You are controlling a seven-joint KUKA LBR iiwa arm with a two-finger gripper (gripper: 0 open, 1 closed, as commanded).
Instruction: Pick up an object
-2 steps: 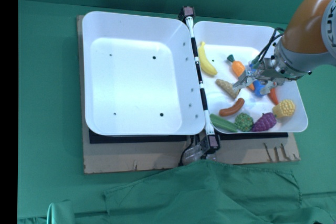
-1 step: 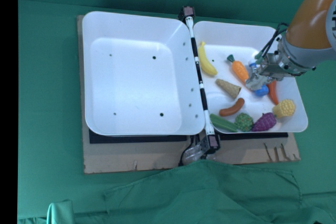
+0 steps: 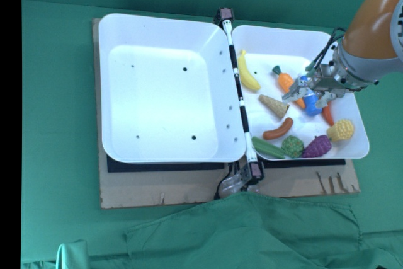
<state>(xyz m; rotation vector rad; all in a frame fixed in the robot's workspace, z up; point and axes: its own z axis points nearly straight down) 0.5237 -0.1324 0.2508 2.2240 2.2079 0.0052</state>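
Two white bins sit side by side on a brown cardboard sheet: the left bin and the right bin. One grey-and-orange arm reaches over the right bin, its gripper low among the toys; whether its claw is apart or together, I cannot tell. Counted there: one banana, one carrot, one cone, one sausage, one cucumber, one broccoli, one grape bunch, one corn. Green cloth covers the bench all around.
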